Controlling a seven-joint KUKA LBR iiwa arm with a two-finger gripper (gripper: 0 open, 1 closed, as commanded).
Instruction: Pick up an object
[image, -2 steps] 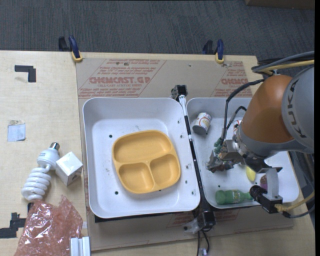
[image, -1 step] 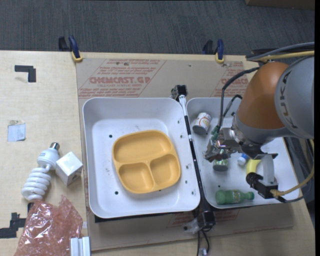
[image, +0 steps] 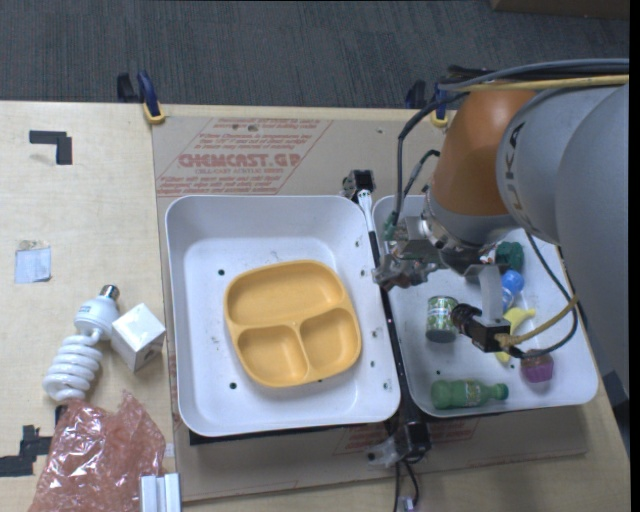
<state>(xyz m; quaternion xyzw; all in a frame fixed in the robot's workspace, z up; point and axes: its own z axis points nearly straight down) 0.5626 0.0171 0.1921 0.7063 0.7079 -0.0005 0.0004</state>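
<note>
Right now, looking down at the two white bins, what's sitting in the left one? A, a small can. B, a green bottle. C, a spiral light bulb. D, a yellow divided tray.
D: the yellow divided tray lies in the left bin, while the green bottle and small can are in the right bin, and the spiral light bulb lies on the bench outside both.

bench (image: 90, 215), two bins (image: 190, 300) (white), bulb (image: 78, 352)
</note>
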